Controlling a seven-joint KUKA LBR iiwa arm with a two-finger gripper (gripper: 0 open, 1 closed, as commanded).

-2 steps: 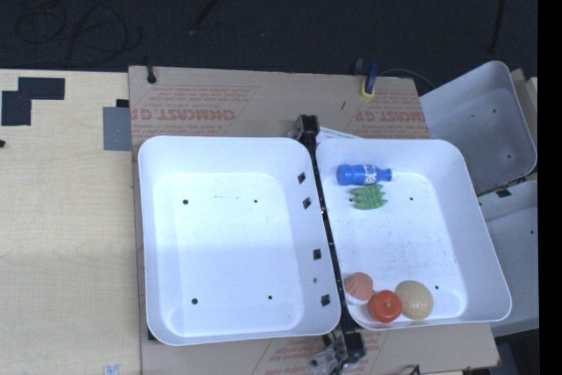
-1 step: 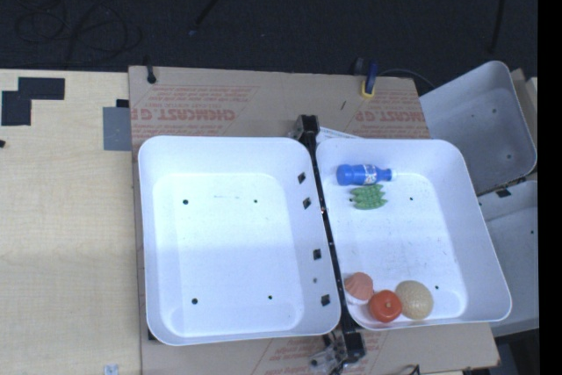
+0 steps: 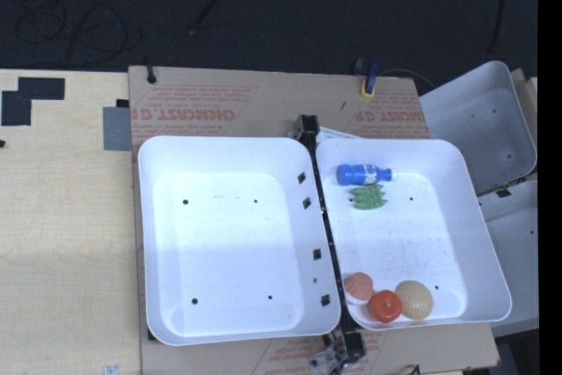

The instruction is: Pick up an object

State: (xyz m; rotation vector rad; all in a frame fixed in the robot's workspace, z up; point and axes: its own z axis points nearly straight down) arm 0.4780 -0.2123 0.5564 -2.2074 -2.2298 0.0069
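The right bin [image 3: 457, 215] holds several small objects. A blue bottle [image 3: 362, 174] lies on its side near the bin's far left corner. Just below it rests a small green leafy piece [image 3: 369, 198]. At the near edge sit a pink shell-like piece [image 3: 358, 284], a red tomato [image 3: 384, 306] and a tan round object [image 3: 414, 299], close together.
The left bin [image 3: 167, 233] stands beside the right one, with a black divider strip [image 3: 318, 224] between them. Both rest on a cardboard sheet [image 3: 219, 105]. A grey-white panel [image 3: 483, 118] lies at the right. A small yellow and blue clip [image 3: 369, 82] sits at the cardboard's far edge.
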